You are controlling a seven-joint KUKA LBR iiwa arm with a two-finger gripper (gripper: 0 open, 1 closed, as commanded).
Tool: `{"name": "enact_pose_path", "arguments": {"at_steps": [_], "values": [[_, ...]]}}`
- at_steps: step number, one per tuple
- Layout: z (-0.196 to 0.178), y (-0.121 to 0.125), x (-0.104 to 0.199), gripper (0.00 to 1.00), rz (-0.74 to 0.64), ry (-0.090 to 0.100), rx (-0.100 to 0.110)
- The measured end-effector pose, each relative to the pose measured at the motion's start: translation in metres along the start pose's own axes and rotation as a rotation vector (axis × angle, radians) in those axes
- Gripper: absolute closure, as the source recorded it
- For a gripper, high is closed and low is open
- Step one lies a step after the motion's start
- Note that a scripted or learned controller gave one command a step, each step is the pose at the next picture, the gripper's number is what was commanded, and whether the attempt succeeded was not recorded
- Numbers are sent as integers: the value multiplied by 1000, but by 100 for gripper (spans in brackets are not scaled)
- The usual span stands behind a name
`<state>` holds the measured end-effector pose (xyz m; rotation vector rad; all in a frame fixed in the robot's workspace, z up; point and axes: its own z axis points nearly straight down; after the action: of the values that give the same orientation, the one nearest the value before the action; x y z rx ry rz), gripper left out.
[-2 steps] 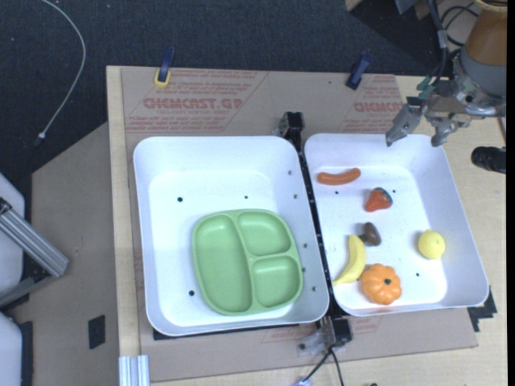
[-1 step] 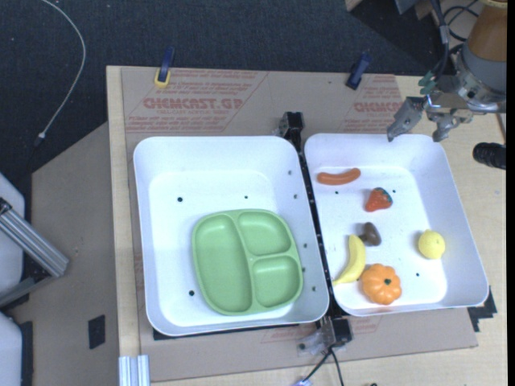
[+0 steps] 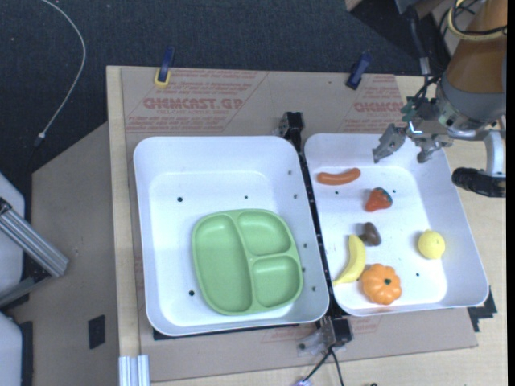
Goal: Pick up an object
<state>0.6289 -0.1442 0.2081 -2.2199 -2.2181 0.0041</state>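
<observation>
six toy foods lie spread in the right bin (image 3: 459,240) — gripper (image 3: 406,147) hovers spread wide, empty, above the hot dog (image 3: 339,177).

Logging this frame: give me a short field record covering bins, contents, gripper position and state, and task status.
left bin: holds a green divided plate
right bin: sausage, strawberry, small brown item, banana, pumpkin, lemon
gripper: open, above the right bin's far edge, nothing between its fingers
nearest item to gripper: sausage
task status: no object picked up yet
</observation>
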Motion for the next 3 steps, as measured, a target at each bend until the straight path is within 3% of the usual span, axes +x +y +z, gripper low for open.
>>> {"name": "enact_pose_path", "arguments": {"at_steps": [2, 3], "values": [[109, -9, 3, 0, 0, 1, 1], [95, -8, 3, 100, 0, -1, -6]]}}
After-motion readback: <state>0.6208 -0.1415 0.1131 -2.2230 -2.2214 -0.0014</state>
